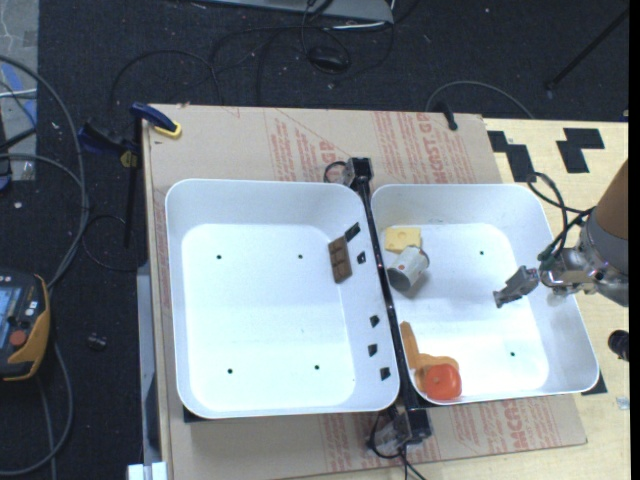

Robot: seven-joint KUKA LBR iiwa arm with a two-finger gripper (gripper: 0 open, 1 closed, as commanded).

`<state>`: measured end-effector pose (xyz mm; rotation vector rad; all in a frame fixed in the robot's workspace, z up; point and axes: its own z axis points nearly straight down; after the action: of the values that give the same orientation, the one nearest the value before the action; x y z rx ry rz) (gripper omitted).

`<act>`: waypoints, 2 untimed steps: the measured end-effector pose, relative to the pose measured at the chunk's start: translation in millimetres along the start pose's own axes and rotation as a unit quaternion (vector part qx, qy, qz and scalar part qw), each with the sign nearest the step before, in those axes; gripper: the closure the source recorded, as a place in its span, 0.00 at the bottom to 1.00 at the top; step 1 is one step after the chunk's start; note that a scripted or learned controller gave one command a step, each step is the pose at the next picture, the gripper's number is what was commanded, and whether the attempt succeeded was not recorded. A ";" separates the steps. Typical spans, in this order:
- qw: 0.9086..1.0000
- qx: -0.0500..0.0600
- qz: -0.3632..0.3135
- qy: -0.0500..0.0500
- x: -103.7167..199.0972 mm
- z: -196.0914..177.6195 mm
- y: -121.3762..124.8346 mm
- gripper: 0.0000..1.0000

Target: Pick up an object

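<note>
My gripper (512, 289) hangs over the right part of the right bin (560, 268), reaching in from the right; nothing shows between its fingers. In that bin lie a pale yellow block (404, 239) near the far left, a grey-white cylinder (409, 267) just in front of it, and an orange-red toy with a round red end (437, 373) in the near left corner. A brown flat bar (340, 260) rests on the right wall of the left bin (200, 268). The gripper is well to the right of all these objects.
A black divider strip (380, 278) with clips runs between the bins. Both bins sit on a cardboard sheet (260, 148). A blue and yellow clamp (155, 120) lies at its far left corner. Cables lie on the dark floor around.
</note>
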<state>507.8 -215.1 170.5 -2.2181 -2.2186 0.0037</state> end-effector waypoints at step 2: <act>1.000 -0.002 0.000 0.000 1.8 79.0 -5.5 0.00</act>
<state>501.9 -213.1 91.6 -2.2201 -2.2203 0.0010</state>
